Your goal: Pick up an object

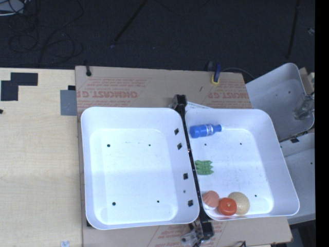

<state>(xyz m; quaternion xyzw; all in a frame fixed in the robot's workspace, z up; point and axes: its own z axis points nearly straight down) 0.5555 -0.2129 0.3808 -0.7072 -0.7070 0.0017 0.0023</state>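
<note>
The right bin (267, 153) holds several small objects. A blue bottle (204, 130) lies on its side near the bin's far left corner. A green leafy piece (203, 167) rests by the left wall, midway down. At the near left corner sit a pink round piece (210, 198), a red tomato-like ball (227, 206) and a tan round piece (240, 201), touching one another. Grey arm parts (303, 107) show at the right edge, outside the bin.
The left bin (131, 210) stands beside the right one, with a black clip strip (186, 153) between them. Both sit on a cardboard sheet (139, 89) on a light wooden bench (36, 158). A blue and yellow clamp (216, 73) stands at the cardboard's far edge.
</note>
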